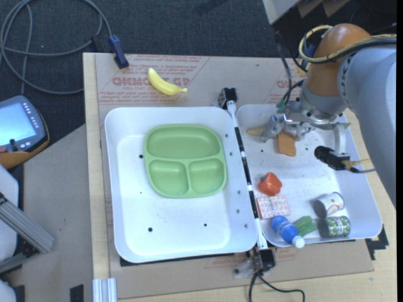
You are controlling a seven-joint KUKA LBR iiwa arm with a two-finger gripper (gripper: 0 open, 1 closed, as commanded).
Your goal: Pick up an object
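Gripper (283, 126) low in the right white bin (365, 194).
Flat tan-orange wedge-shaped piece (286, 145) lies just below its fingers; open or closed, I cannot tell.

A cardboard-topped bench (189, 71) stands on dark carpet (56, 68), where a black cable (38, 17) loops far left of the tool. A handheld screen (19, 128) glows at the left edge under even light.
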